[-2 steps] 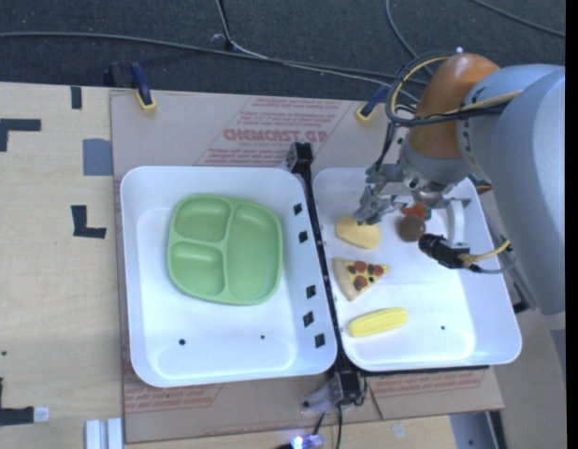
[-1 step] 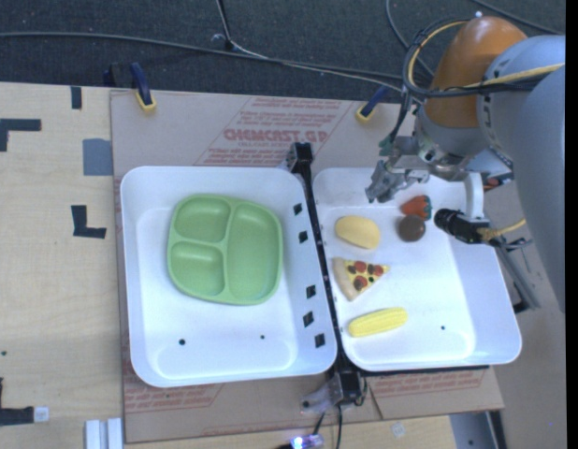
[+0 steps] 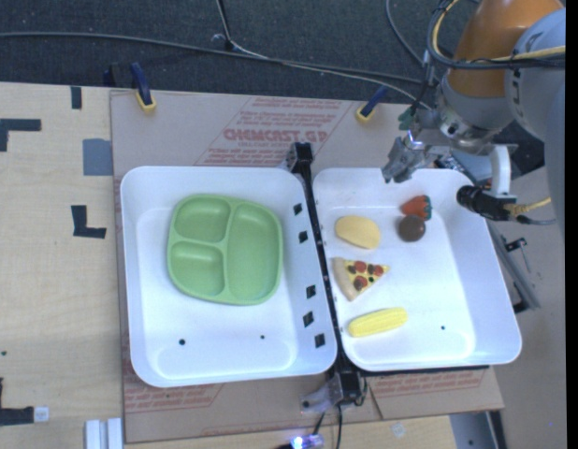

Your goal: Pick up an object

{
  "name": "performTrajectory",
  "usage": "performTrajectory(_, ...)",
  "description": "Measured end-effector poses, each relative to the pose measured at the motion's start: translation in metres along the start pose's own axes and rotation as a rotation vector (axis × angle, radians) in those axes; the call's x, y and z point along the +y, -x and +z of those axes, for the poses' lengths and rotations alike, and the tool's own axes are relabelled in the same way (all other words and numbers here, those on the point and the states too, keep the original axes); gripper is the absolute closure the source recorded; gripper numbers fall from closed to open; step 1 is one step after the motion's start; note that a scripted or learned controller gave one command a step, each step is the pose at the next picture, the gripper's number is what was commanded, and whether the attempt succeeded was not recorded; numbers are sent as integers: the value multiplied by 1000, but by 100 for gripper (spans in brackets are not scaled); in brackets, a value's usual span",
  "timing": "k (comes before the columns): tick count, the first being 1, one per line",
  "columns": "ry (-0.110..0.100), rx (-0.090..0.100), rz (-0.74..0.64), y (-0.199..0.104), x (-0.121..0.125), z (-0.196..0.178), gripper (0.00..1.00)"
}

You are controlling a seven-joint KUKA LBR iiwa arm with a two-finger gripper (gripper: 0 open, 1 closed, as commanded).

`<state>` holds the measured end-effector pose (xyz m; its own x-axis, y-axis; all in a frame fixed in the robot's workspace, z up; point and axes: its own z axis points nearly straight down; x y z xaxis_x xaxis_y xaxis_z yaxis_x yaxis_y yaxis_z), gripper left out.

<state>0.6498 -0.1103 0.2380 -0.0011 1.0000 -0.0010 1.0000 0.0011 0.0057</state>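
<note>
Grey gripper hovers at the right bin's twelve-o'clock rim, fingers apparently empty, though I cannot tell their spread. Nothing is picked; the strawberry lies nearest, at five o'clock.

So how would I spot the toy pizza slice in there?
Look in the right white bin, near its left wall. The pizza slice lies between the yellow potato-like piece and the corn cob. It alone is triangular, with red toppings.
</note>
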Motion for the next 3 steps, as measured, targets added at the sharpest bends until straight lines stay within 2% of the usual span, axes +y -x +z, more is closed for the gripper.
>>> performTrajectory(1, -2, 0, 0, 0, 1, -48, 100)
performTrajectory(2, -8, 1, -3, -50, -25, -39, 100)
performTrajectory(3, -8, 1, -3, -99, -42, -36, 100)
